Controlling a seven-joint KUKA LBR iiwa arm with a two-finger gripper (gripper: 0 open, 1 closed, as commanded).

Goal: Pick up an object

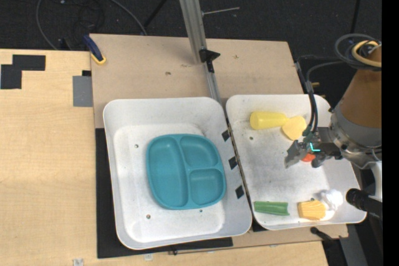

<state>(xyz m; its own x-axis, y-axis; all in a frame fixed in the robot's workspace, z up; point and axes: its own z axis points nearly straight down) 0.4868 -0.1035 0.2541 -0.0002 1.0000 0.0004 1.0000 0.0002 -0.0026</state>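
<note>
My gripper (pixel 305 156) hangs low over the right bin (pixel 268 168), near its right-hand middle. A small orange-red bit (pixel 307 158) shows at its tip; whether that is a held object is unclear. Just up and left of the gripper lie a yellow oblong piece (pixel 268 120) and a rounder yellow piece (pixel 294 129), touching each other. Along the bin's front edge lie a green piece (pixel 271 208) and a yellow ridged piece (pixel 312 210), with a white crumpled bit (pixel 331 199) beside it.
The left bin (pixel 124 118) holds a teal divided plate (pixel 186 170). An aluminium post (pixel 192 15) rises behind the gap between the bins. The arm's orange band (pixel 368 96) stands at the right edge. A bare patch of bin floor lies left of the gripper.
</note>
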